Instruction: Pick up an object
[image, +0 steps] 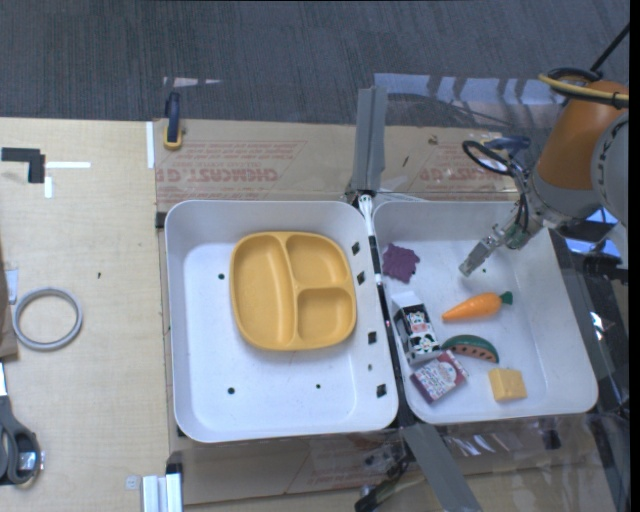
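Note:
My gripper (474, 262) hangs over the back of the right bin (560, 340), its tip pointing down-left, above and apart from the toy carrot (472, 307). Nothing shows between its fingers. In that bin a purple piece (400, 262) lies at the back left. A small black and white box (416, 331), a watermelon slice (472, 349), a red packet (438, 378) and a yellow cheese block (508, 384) lie toward the front.
The left bin (200, 380) holds a yellow divided plate (293, 290). A grey divider (372, 250) separates the two bins. On the wooden bench at the left lie a roll of tape (44, 318) and scissors (16, 450).

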